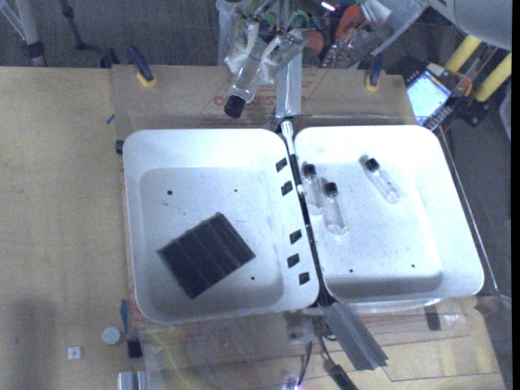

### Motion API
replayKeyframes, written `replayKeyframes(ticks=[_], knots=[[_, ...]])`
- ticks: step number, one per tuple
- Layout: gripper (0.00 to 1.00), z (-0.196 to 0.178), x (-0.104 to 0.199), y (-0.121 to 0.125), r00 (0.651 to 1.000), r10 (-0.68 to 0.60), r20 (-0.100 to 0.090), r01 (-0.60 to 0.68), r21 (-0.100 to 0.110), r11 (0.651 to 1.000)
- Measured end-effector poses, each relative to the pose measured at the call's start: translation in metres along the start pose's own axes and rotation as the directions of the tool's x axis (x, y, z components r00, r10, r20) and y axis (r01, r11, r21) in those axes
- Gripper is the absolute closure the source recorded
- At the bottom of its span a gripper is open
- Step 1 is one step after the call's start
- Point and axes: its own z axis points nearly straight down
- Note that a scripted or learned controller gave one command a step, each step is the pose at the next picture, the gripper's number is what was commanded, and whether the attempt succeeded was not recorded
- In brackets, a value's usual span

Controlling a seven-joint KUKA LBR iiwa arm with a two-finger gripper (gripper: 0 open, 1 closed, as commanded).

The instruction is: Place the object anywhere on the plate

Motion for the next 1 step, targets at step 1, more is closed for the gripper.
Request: replayKeyframes(ticks=[1], knots=[[1.00,-0.0125,-0.0010,-0.0011,1.000,0.004,0.011,-0.004,0.005,1.000]])
